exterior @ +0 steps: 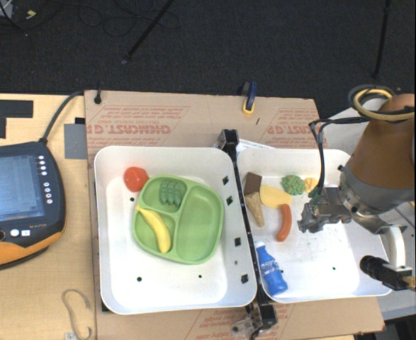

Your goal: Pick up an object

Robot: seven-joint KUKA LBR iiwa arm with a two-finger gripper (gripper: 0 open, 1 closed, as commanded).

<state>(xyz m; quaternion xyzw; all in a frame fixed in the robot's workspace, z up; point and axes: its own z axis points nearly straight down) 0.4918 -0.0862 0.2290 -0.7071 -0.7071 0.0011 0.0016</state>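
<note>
Leftmost on the bench lies a teach pendant with its lit screen, well apart from the work. Next comes the left bin, which holds a green divided plate; on the plate rest a banana and a small green ridged item, and a red tomato sits just beside the plate's upper left rim. Across the divider, the right bin carries the likelier candidates for picking: a brown block, a tan wedge below it, a yellow piece, a broccoli floret, a red-orange sausage-shaped item and a blue bottle lying near the front wall. The gripper hangs low over this bin, just right of the sausage and below the broccoli, with the arm's orange band behind it. Judging by the layout, nothing has been lifted yet: every object appears to rest on the bin floor or the plate, so the pick itself is still to do. Whether the claw is spread or clenched I cannot tell, since its dark tip is too indistinct, and nothing can be seen gripped in it.
</note>
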